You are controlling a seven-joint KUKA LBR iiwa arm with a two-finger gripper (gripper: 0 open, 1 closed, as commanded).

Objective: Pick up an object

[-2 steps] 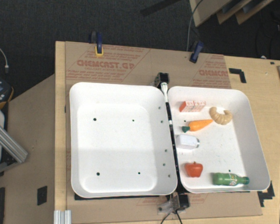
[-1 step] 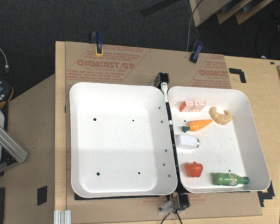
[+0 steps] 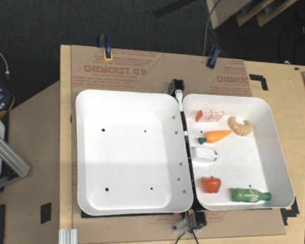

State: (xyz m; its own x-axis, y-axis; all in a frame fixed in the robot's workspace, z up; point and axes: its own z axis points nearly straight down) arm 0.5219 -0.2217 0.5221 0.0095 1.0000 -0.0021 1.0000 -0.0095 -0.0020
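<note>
Right bin [image 3: 279, 151]: green bottle [image 3: 250, 195] lay against its near edge; carrot [image 3: 216, 136] toward its left edge; centre-right floor open. Gripper state: could not tell.

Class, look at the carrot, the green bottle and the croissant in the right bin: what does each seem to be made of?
Carrot: probably moulded plastic, with an even orange surface and a green stub. Green bottle: likely glossy plastic, with pale highlights and a printed label. Croissant: a tan, matte toy, plastic or foam; the view leaves that open.
</note>
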